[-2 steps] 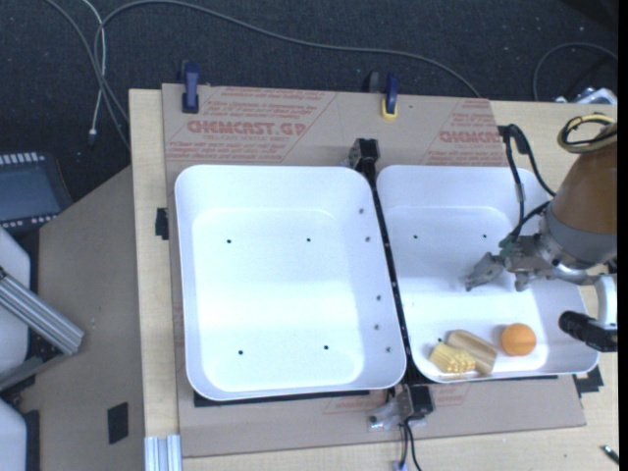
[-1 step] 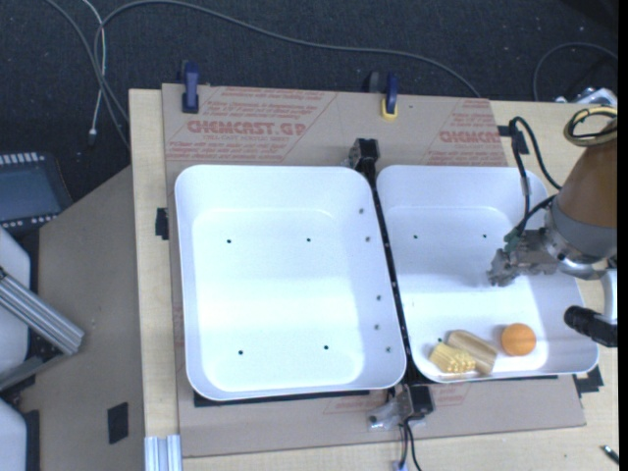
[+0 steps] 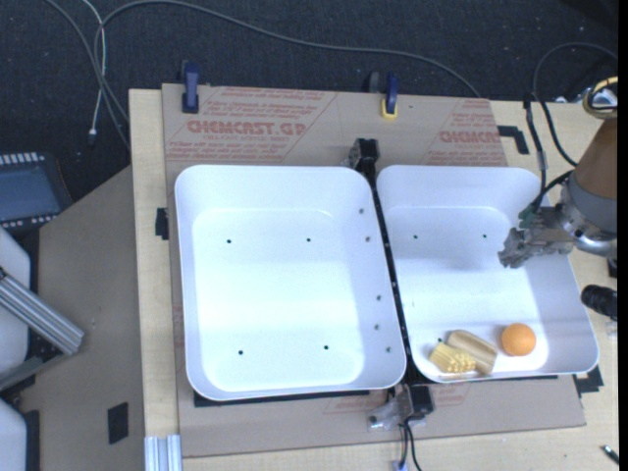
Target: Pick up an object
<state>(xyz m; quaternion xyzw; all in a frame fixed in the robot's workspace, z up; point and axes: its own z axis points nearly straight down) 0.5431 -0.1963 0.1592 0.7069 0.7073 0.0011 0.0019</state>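
- Gripper [image 3: 512, 251] sits at the right of the frame over the right bin [image 3: 461, 189]; whether it is released or clenched cannot be told.
- Orange ball [image 3: 518, 340] lies below it, lower right, well apart.
- Yellow corn piece [image 3: 452, 360] and tan roll [image 3: 474, 345] lie lower left of the gripper, long axes slanting.
- Board [image 3: 294, 126] reads "CHEMCAST GP".

Gripper [image 3: 517, 246] hangs over right bin [image 3: 461, 199] near its right wall. Bin floor under and left of it is open. Toward the camera, orange ball [image 3: 518, 340], tan piece [image 3: 473, 345], yellow corn-like piece [image 3: 452, 360] crowd the front rim.
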